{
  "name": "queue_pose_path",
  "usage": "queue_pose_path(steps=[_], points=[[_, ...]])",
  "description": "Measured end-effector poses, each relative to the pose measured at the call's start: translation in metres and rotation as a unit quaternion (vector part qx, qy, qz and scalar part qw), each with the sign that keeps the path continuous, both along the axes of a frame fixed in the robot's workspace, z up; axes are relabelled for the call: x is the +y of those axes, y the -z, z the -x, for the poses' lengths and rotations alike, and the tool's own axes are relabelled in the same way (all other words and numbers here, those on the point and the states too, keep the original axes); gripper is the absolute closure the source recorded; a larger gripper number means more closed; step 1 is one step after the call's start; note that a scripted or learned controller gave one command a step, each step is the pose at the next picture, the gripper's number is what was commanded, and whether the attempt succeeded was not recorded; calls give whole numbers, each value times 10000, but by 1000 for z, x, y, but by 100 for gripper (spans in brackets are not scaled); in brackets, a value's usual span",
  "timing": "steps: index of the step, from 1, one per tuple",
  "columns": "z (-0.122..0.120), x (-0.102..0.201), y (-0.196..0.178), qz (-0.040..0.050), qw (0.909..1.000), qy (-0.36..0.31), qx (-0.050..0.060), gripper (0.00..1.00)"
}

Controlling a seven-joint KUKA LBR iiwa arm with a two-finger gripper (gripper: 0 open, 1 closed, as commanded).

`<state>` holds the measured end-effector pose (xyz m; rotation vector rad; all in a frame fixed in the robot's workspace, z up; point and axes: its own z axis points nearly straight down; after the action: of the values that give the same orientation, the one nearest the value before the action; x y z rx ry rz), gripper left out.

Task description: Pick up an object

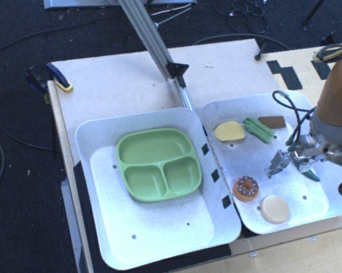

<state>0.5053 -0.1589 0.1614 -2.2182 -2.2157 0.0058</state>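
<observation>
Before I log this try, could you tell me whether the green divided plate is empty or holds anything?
Empty. The green divided plate lies flat in the left bin, and all three compartments show bare green.

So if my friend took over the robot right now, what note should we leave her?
Hand: low over the middle of the right bin, nothing seen between its fingers; whether they are open or shut can't be told.
Things in the right bin: yellow piece and green sticks near the top edge, with a brown block beside the sticks; donut and pale round cookie toward the near edge.
Left bin: holds the green divided plate.
Done: nothing picked up yet.
Left: grasp one thing and lift it.
</observation>
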Motion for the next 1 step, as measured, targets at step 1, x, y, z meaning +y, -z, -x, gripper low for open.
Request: queue_pose_path(steps=[1], points=[[4,5,45,1,10000,-2,-9,0]])
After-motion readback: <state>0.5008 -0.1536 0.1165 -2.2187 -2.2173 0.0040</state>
